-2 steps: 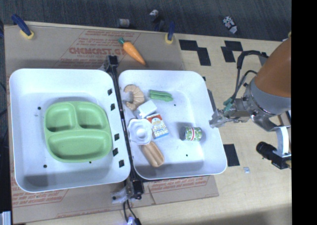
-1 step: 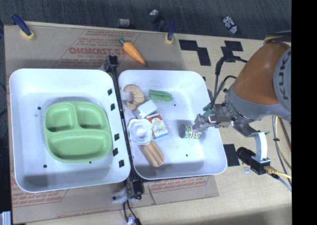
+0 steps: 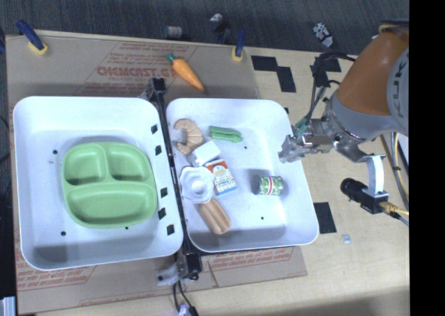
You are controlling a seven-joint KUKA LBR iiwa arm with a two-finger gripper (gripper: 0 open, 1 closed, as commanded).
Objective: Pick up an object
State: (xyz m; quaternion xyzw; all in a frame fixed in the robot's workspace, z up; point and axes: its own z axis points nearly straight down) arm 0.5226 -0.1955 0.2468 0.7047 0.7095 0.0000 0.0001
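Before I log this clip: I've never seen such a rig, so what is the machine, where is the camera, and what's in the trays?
One fixed camera looks down at a slant. The grey and orange robot arm reaches in from the right; its tool hovers at the right bin's edge, holding nothing visible. That bin holds a green can, a hot dog, a small carton, a croissant, a green bean pod and a white cup. The left bin holds a green divided plate. A toy carrot lies outside, on cardboard.
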